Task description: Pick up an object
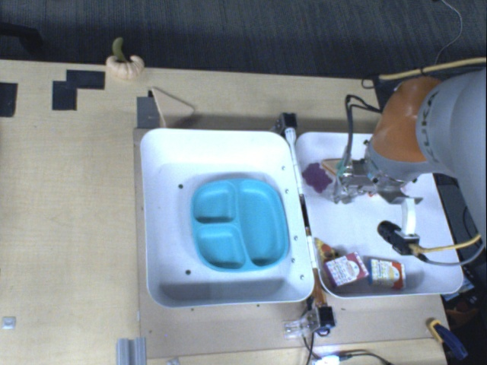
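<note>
The arm is in the approach step: the gripper (351,186) hangs low in the right bin (434,204), just beside a small purple object (315,176); finger spacing cannot be determined. Next, the fingers must straddle the object and close. Red-labelled packets (363,270) lie at the near wall. The left bin (163,204) holds a glossy blue compartment tray (240,221).

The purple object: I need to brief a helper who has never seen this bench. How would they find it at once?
Look in the right-hand white bin, the one the arm reaches into. Near its upper left, close to the divider, lies the purple object, just left of the tool. It is the bin's sole purple item; the red-labelled packets lie along the near edge.
</note>
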Controlling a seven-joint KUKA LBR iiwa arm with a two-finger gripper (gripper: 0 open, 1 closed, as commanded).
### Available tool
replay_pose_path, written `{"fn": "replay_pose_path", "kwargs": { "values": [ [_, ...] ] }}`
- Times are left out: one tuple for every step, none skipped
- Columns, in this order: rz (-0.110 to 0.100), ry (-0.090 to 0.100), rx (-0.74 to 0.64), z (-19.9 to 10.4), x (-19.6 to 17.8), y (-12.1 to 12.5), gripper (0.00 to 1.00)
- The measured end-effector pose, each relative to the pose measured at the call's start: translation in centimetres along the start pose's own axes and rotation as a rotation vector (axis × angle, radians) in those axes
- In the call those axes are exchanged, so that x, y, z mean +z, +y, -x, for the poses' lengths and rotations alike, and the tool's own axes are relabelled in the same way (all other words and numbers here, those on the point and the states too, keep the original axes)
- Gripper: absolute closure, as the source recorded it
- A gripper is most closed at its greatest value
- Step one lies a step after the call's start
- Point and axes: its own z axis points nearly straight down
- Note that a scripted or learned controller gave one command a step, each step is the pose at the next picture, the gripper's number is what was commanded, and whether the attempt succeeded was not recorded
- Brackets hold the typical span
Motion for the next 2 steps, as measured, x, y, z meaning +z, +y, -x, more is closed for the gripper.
{"fn": "replay_pose_path", "kwargs": {
  "values": [
    [-0.005,0.001,-0.001,-5.74,-9.10,8.15,1.00],
    [-0.008,0.000,-0.001,-5.64,-8.97,8.07,0.00]
  ]
}}
